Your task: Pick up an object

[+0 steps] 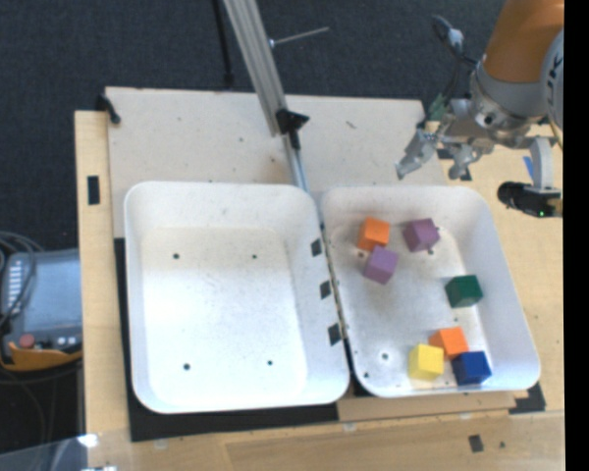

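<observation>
Blue cube (471, 367) frontmost; tool (434, 157) above right bin's (506, 263) far rim, open-fingered.

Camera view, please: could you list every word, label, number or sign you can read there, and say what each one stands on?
None can be read.
The blocks, such as the green block, show plain faces with no marks.
The grey pendant beside the left bin has buttons and perhaps a screen, too blurred to read.
The arm's orange band shows no legible lettering.
</observation>
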`<state>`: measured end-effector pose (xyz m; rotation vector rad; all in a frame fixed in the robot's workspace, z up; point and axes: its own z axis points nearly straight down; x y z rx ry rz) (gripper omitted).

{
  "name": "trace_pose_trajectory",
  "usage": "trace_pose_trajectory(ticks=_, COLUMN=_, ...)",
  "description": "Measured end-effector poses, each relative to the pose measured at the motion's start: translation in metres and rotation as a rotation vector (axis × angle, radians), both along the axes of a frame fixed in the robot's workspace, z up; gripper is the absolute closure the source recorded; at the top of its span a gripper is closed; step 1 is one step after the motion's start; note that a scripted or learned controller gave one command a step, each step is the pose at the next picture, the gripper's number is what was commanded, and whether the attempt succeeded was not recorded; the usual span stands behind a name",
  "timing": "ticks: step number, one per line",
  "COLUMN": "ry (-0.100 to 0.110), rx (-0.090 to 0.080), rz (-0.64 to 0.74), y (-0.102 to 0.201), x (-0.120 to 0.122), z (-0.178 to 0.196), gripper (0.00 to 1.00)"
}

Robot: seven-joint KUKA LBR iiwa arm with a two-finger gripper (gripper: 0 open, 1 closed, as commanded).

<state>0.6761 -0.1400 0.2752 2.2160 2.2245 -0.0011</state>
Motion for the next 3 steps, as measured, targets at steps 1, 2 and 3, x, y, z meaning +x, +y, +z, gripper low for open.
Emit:
trace_pose_trajectory(ticks=1, ry=0.001, rx=-0.002, rz=0.001, y=-0.001, x=0.000, z=0.000, gripper=0.00)
trace_pose_trajectory(ticks=2, ry=0.006, rx=-0.001, rz=-0.004, y=-0.007, x=0.001, z=-0.062, gripper=0.00)
trace_pose_trajectory(ticks=3, ry=0.005, rx=-0.001, rz=-0.006, y=-0.015, x=0.001, z=-0.122, gripper=0.00)
